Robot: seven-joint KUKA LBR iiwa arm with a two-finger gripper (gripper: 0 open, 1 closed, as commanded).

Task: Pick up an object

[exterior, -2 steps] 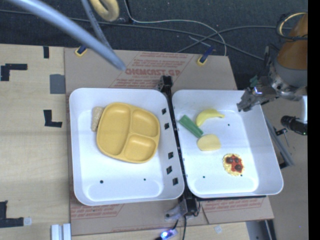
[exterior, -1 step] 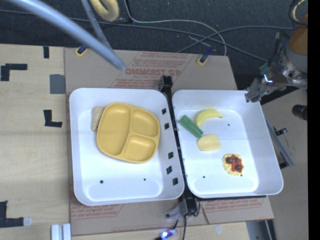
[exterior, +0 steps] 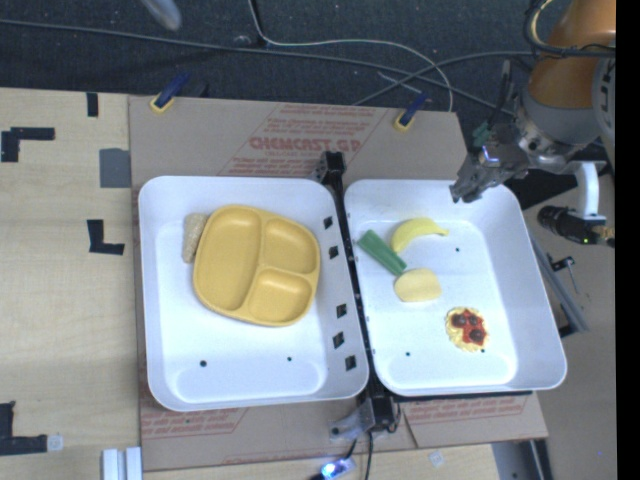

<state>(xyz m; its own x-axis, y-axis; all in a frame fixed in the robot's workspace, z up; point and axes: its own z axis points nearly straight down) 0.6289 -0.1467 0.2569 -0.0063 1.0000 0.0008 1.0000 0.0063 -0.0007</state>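
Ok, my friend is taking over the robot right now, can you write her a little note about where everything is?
End effector: hovering above the top right corner of the right bin, nothing seen between its fingers.
Right bin holds: a yellow banana, a green stick beside it, a pale yellow lump below, and a small pizza toy lower right.
Left bin holds: a yellow divided plate, with a tan piece tucked at its left edge.
Done: nothing picked up yet.
Left: lower, grasp one object, lift.
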